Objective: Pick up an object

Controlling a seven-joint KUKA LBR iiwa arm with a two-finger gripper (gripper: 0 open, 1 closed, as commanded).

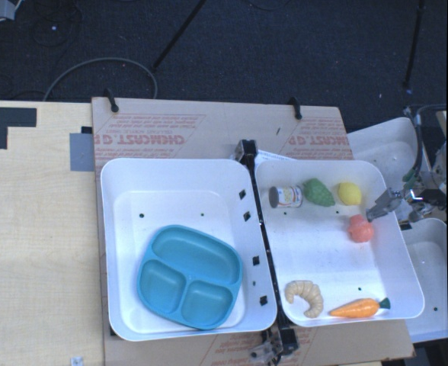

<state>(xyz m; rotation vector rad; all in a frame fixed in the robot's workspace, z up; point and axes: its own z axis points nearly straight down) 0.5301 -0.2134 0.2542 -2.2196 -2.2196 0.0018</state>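
At the near edge of the right bin (407,280) lies one orange carrot (355,308) with a green tip, and just to its left one pale, curled shrimp (306,296). In the left bin (117,204) sits one blue divided plate (189,275) with three compartments, tilted toward the near corner. Both bins rest side by side on a cardboard sheet (209,132) on the counter (33,235).

Farther in, one red-pink ball (361,229) lies near the right wall of the right bin. The end effector (382,207) sits just above and to the right of that ball, at the bin's right rim; its grey metal tip points toward the ball, and whether it touches the ball cannot be told. How wide it stands cannot be told either, and nothing shows between its parts.

Along the far side of the right bin lie three things in a row: one small can (286,197) on its side, one green vegetable (318,192) touching it, and one yellow lemon (350,194) just beside that.
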